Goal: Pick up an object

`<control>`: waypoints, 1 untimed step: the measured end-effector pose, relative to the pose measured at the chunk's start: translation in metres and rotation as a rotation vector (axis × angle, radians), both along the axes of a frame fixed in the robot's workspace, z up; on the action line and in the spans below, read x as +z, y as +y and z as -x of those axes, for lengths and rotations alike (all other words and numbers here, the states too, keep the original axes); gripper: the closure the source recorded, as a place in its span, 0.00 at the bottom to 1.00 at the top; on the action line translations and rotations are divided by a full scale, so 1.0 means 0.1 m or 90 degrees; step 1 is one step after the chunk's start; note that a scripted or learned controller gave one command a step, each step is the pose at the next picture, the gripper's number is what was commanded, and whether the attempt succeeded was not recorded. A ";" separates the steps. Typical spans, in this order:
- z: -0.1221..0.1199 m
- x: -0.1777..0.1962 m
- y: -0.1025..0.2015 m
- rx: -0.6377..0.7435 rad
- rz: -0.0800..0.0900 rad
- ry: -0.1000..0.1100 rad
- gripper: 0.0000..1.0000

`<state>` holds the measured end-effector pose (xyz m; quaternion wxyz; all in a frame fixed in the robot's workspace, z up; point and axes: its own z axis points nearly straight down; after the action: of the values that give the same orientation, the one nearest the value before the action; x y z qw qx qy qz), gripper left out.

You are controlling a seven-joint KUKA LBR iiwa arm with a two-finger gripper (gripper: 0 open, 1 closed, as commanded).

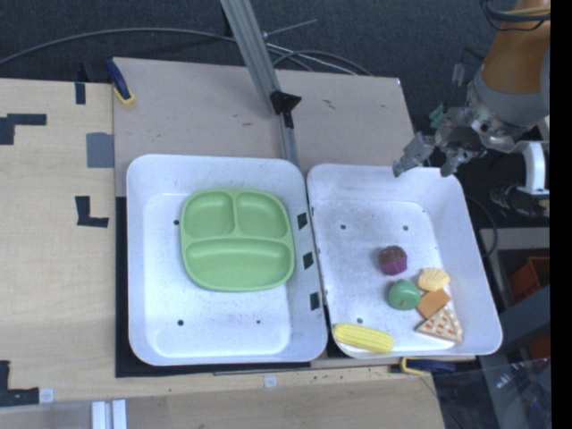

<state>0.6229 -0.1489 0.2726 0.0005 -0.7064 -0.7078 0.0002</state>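
In the camera view, two shallow white bins are seen side by side on the bench. The left bin (152, 329) holds a green divided plate (238, 239), which lies flat toward the bin's 12 o'clock half, with two small compartments at its far side and one long compartment at its near side.

The right bin (357, 195) holds a cluster of small toy foods gathered toward its 4 o'clock corner. A dark purple rounded piece (392, 259) sits nearest the bin's middle. At 5 o'clock from it lies a green rounded piece (403, 294). A pale yellow shell-shaped piece (433, 280) is placed at 2 o'clock of the green one, just beside it, and an orange wedge (433, 303) appears to touch the green piece on its 3 o'clock side. A waffle-patterned triangular piece (440, 325) lies at 6 o'clock of the orange wedge, near the bin's rim. A yellow corn cob (363, 337) rests along the near wall at 6 o'clock of the bin, apart from the others.

The gripper (427, 159) is seen at the bin's 1 o'clock corner, over the far rim and well apart from every toy. Its two fingers seem to be spread, with nothing between them, though the small dark fingertips are not sharply resolved.

A grey metal post (255, 47) runs slantwise from 12 o'clock down to the gap between the bins.
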 end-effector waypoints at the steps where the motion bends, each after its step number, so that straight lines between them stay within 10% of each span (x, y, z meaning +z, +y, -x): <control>1: 0.00 0.00 0.00 0.000 0.000 0.000 0.00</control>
<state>0.6229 -0.1489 0.2726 0.0004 -0.7063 -0.7079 0.0003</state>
